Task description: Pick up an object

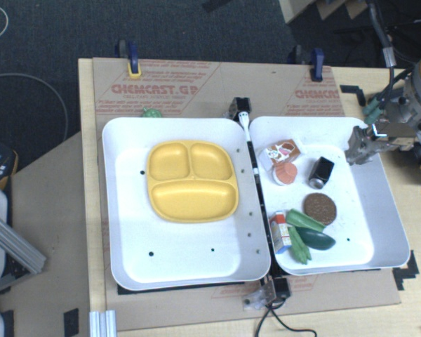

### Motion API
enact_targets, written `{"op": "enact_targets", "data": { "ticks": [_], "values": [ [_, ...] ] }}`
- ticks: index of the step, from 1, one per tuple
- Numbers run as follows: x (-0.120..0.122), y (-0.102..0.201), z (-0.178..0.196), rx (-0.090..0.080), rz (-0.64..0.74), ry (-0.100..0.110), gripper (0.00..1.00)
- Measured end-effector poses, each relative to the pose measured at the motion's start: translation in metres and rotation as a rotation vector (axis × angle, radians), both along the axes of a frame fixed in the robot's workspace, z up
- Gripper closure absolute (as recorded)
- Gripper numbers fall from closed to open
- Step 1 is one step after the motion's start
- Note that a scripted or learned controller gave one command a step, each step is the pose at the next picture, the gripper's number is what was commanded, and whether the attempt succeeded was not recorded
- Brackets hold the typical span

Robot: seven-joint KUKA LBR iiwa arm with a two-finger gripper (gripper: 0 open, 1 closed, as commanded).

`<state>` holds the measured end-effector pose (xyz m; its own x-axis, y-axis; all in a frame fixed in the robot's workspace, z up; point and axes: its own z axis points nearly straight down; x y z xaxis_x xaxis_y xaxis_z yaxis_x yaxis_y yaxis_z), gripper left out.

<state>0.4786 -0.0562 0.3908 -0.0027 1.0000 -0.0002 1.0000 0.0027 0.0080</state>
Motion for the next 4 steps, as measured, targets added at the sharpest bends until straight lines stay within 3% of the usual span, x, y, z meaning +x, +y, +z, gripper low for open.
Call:
{"op": "enact_targets", "data": {
  "ticks": [1,2,3,4],
  "values": [
    [0.001,0.026,-0.05,0.001,0.0,0.013,1.0],
    [0.001,0.063,0.006,0.0,0.0,0.004,1.0],
    [0.006,0.066,-0.059,0.0,-0.004,0.015,1.0],
    [0.0,0.106,-0.09,0.001,0.0,0.012,1.0]
  ]
}}
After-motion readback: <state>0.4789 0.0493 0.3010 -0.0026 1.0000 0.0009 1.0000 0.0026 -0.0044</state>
